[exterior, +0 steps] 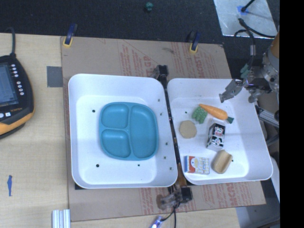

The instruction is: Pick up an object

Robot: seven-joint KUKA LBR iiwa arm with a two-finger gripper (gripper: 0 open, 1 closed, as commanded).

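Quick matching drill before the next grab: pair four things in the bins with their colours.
Things:
1. divided plate
2. carrot
3. round cookie
4. small carton

Colours:
A. orange
B. black and white
C. blue
D. tan

Pairs: 1-C, 2-A, 3-D, 4-B

Glossy white plastic bins [80, 175] on matt brown cardboard [142, 56]; smooth blue plastic plate [128, 129].
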